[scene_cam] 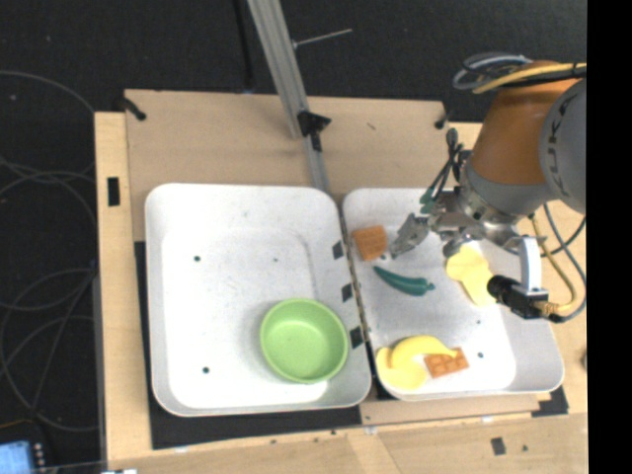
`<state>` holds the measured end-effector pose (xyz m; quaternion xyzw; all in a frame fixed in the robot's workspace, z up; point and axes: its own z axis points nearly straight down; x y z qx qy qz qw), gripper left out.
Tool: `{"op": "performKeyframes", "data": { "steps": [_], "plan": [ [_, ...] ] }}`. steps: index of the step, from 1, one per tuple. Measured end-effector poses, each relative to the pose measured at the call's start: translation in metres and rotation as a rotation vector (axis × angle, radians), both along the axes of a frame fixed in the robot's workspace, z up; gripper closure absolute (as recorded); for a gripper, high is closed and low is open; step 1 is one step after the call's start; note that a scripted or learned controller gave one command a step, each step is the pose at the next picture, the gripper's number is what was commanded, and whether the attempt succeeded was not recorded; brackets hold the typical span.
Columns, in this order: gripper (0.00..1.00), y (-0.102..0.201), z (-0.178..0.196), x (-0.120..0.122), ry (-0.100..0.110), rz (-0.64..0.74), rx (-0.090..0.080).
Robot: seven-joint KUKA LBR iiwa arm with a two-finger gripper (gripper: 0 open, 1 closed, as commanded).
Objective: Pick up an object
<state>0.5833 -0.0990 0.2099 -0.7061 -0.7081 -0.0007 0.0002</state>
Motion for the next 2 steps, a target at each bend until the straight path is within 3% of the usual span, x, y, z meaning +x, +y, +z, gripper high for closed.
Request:
{"op": "performKeyframes", "data": {
  "steps": [1,2],
  "plan": [
    [0.0,0.0,0.0,0.0,-0.001,-0.001,0.0],
    [0.0,0.0,-0.042,0.001,0.004,-0.004,-0.003]
  ]
}}
